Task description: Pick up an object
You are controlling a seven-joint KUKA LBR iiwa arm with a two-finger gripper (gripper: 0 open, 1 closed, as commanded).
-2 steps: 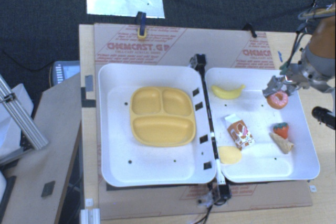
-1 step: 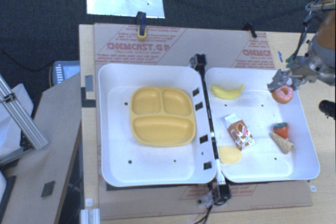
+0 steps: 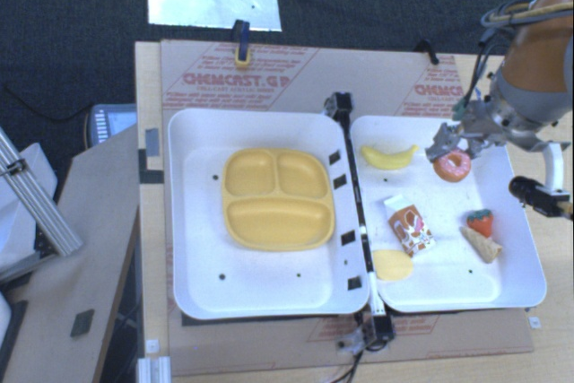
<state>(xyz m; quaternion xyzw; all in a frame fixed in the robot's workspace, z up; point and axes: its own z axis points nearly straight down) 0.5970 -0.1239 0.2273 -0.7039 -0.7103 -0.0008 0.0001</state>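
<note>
Over right bin, far side: gripper (image 3: 451,145) just above the donut (image 3: 453,166)
Grip state: cannot tell, possibly touching the donut
Right bin (image 3: 520,282): banana (image 3: 389,157), carton (image 3: 409,229), yellow disc (image 3: 392,265), strawberry (image 3: 481,222)
Left bin (image 3: 193,220): yellow divided tray (image 3: 273,198)

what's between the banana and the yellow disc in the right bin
In the camera view, the small carton lies between the banana and the yellow disc.
</note>
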